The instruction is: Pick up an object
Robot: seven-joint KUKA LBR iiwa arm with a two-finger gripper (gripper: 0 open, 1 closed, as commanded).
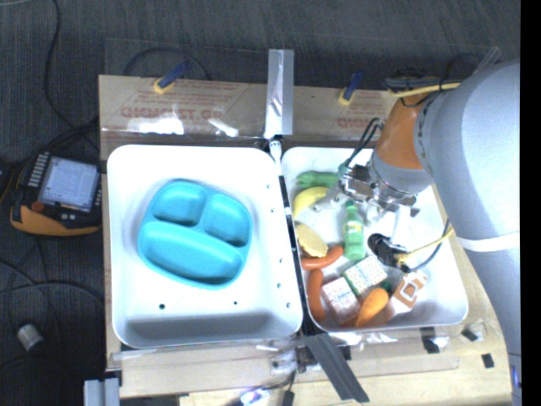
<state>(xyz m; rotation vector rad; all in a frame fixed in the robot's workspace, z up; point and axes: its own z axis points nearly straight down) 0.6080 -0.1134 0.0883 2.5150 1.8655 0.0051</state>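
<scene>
The gripper (372, 194) is seen lowered into the right bin (452, 299), beside a green bottle (353, 233); whether its fingers are spread or closed cannot be told. The bin is crowded: a yellow banana (309, 199) and a green item (314, 178) lie at its far end, a corn cob (311, 241) and a red sausage (323, 258) at mid-bin, small boxes (351, 283) and a carrot (372, 307) nearer. A blue divided tray (196, 231) is held in the left bin (127, 311). A handheld device (57, 194) lies on the floor at left.
</scene>
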